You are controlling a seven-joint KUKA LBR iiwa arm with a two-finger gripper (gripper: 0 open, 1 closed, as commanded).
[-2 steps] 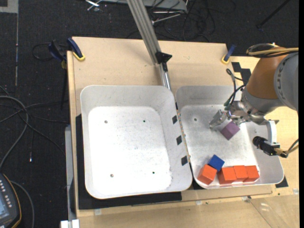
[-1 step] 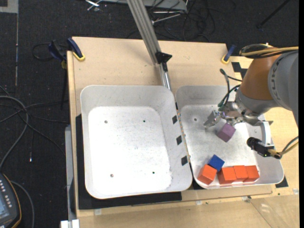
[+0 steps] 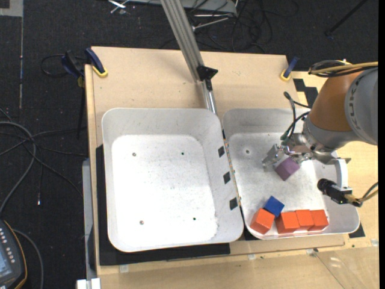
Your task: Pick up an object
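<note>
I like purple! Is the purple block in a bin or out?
In. The purple block sits in the right bin, right at the gripper.

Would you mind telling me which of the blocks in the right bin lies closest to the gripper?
The purple block, right at the gripper. The blue block and orange blocks sit apart along the bin's near edge.

A pale wooden bench bears two shallow white bins, left and right, touching side by side.
</note>
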